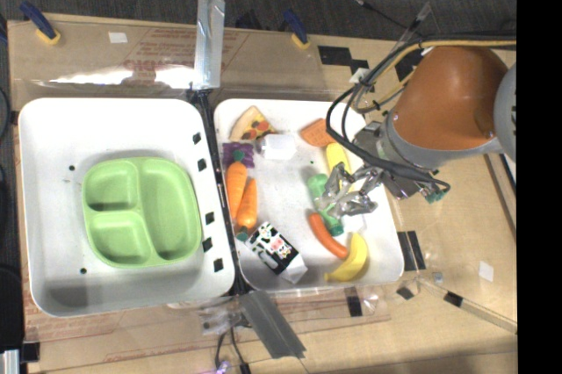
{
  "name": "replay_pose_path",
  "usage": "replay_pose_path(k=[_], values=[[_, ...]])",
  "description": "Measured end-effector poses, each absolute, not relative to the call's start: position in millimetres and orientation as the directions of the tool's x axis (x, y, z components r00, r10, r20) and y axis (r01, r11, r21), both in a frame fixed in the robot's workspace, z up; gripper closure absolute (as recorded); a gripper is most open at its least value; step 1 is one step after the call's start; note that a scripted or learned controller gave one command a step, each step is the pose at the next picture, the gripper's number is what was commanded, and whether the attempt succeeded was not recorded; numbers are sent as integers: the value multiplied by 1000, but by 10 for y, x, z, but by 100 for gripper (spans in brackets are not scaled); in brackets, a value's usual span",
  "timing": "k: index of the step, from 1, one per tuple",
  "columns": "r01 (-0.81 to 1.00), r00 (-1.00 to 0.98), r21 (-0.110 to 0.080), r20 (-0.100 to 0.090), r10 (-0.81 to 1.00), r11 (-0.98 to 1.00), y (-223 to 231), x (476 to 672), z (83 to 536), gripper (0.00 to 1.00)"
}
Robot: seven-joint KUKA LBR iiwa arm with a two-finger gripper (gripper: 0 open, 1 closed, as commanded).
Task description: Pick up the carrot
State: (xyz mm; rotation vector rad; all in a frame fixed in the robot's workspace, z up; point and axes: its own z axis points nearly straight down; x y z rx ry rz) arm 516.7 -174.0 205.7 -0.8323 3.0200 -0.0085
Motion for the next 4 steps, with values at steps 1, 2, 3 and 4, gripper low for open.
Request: replay_pose_path(k=[1, 2, 3, 4], values=[[-422, -907, -3, -3, -422, 907, -1770, 5063, 2343, 100], [-515, -857, -3, -4, -515, 857, -1648, 5038, 2429, 100], [-552, -834, -5, -5, -552, 834, -1518, 4933, 2578, 100], [-683, -731, -1, -1, -683, 731, -1343, 4851, 2643, 100]])
